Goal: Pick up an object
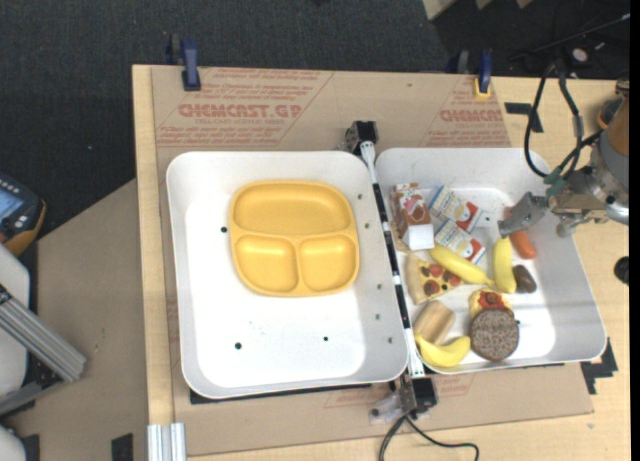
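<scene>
The right bin [575, 294] holds several toy foods: a banana [460, 266] in the middle, a second banana [503, 265] standing beside it, and a third banana [443, 351] at the front. A round brown patty [494, 335], a bread roll [433, 321], a pizza slice [430, 277] and small printed cartons [456, 215] also lie there. My gripper [520, 217] hangs over the bin's right half, just above a small orange piece [525, 246], with nothing visibly held.
A yellow three-compartment tray [294, 236] sits in the left bin [215, 349]. A black divider rail [385, 249] runs between the bins. Blue clamps [187, 61] hold the cardboard-covered bench at the back. Cables [545, 109] hang near the arm.
</scene>
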Motion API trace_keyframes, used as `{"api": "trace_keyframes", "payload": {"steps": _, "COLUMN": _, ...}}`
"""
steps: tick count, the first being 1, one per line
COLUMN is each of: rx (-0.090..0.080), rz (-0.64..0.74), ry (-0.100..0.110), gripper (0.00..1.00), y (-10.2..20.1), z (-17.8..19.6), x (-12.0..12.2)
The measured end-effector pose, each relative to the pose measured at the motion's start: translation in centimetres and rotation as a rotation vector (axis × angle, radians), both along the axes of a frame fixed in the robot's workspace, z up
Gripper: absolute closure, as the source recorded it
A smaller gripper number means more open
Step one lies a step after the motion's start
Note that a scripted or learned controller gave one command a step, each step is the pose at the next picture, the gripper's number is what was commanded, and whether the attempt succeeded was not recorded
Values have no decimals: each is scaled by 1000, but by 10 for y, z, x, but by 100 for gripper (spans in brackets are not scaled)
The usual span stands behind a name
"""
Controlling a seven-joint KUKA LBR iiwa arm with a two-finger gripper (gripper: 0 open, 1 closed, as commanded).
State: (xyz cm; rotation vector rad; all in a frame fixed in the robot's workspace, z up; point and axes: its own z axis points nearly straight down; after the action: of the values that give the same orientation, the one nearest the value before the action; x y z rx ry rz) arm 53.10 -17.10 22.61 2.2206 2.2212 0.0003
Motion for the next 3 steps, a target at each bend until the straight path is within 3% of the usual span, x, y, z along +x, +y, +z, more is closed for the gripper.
{"api": "trace_keyframes", "payload": {"steps": 1, "rx": 4, "rz": -3, "ry": 13, "gripper": 0, "y": -9, "z": -137, "x": -29}}
{"api": "trace_keyframes", "payload": {"steps": 2, "rx": 3, "rz": 1, "ry": 5, "gripper": 0, "y": 30, "z": -142, "x": -53}}
{"api": "trace_keyframes", "payload": {"steps": 3, "rx": 0, "rz": -1, "ry": -2, "gripper": 100, "y": 28, "z": -132, "x": -51}}
